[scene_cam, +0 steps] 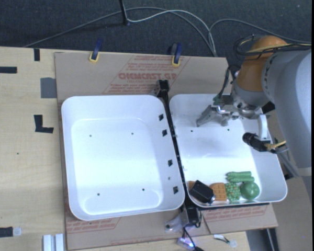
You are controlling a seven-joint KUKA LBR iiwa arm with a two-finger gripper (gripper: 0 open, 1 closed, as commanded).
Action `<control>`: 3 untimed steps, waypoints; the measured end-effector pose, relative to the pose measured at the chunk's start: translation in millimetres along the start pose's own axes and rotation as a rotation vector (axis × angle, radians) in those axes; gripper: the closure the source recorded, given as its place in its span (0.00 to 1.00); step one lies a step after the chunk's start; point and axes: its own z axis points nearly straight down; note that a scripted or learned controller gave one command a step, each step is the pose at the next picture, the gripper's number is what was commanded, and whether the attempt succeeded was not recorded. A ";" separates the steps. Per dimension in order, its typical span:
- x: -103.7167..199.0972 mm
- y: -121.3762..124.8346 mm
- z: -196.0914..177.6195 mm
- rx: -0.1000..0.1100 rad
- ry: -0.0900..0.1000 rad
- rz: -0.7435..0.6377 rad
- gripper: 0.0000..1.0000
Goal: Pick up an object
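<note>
1. Nearest the camera, at the bottom edge, some small hardware and wires point(184, 229) sit below the seam between the two bins; too blurred to identify further.
2. Along the near wall of the right bin point(220, 150) lies a row of small objects, touching or nearly touching one another.
3. From left to right in that row: a black block point(202, 192) lying tilted in the near-left corner, an orange waffle-patterned piece point(218, 191), a green bumpy piece point(233, 191), and a round green object point(249, 190).
4. Just behind the bumpy piece and the round one lies a long green object point(239, 177), possibly a toy vegetable; its detail is hard to make out.
5. An orange sliver shows left of the black block, mostly hidden by it.
6. Beside it, the left bin point(115, 156) shows bare white floor with a few dark dots.
7. Over the far part of the right bin hangs the gripper point(205, 119), its grey fingers pointing left and down, well apart from the row of objects.
8. Its fingers appear spread a little, with nothing between them.
9. Behind it the grey arm point(290, 103) with its orange band point(261, 61) is cut off at the right, and it hides the bin's far-right corner.
10. Both bins rest on a cardboard sheet point(141, 75), held by two clamps point(96, 53) at its far edge.
</note>
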 end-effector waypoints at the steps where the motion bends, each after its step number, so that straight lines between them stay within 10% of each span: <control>1: -0.4 0.5 -12.1 -0.002 -0.001 0.000 1.00; 2: 59.9 -19.6 -52.2 -0.006 0.001 -0.003 1.00; 3: 118.2 15.3 -153.4 -0.011 0.000 -0.004 1.00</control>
